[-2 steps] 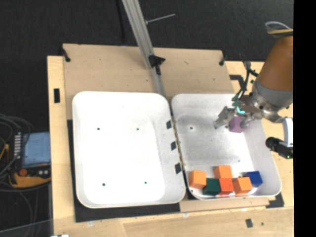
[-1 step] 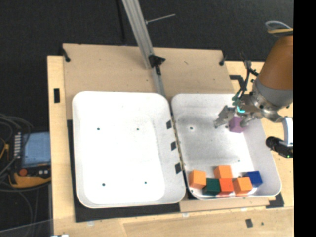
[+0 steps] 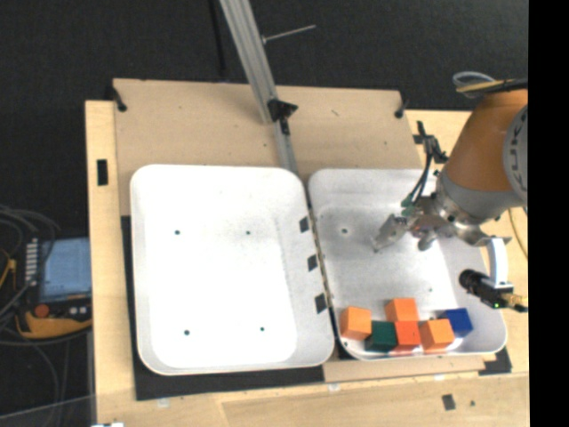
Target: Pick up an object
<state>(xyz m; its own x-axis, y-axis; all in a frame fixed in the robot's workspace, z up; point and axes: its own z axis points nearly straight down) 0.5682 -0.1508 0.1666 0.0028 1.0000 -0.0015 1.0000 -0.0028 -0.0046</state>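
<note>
My hand [image 3: 391, 231] hung over the right bin [image 3: 356, 194], grip state unclear, nothing visibly held. Blocks [image 3: 404, 325] sat clustered at its near edge.

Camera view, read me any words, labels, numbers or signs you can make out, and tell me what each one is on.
None can be read.
The blue box device left of the bench: any markings are too blurred to read.
The orange, green and blue blocks and the two shallow white bins carry no visible text.

One fixed overhead camera — slanted down on both bins [image 3: 222, 181].
</note>
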